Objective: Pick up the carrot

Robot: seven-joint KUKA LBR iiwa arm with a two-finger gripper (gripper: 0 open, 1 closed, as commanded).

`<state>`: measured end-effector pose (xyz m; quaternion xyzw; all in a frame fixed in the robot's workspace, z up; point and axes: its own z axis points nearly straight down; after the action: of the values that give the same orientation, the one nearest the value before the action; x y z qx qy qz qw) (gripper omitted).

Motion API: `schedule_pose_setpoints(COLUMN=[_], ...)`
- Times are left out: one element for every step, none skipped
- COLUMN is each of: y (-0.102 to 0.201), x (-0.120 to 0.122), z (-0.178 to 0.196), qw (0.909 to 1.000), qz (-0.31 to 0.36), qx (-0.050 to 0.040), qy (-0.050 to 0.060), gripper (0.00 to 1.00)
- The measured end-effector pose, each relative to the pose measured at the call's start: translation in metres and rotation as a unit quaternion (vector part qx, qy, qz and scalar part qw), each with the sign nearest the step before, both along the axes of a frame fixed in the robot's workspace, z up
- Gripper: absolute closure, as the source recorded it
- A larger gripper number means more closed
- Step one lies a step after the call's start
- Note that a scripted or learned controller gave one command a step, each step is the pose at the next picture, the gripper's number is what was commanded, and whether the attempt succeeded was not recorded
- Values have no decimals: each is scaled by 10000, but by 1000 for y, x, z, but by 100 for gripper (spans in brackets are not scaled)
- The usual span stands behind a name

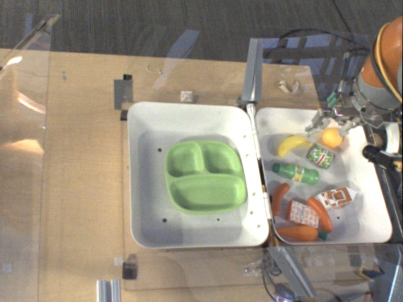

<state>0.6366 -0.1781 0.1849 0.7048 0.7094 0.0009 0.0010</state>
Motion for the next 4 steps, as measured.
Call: schedule_pose_setpoints(y=[-27, -14, -28, -27], x=[-3, 4, -68, -63], z=[5, -92, 13, -88], qw=[9998, 9871, 9982, 9953], qz=[-178, 1600, 599, 972], qx=[-7, -17, -16, -15], qy=[-10, -47, -33, -32], gripper=[0, 0, 0, 0])
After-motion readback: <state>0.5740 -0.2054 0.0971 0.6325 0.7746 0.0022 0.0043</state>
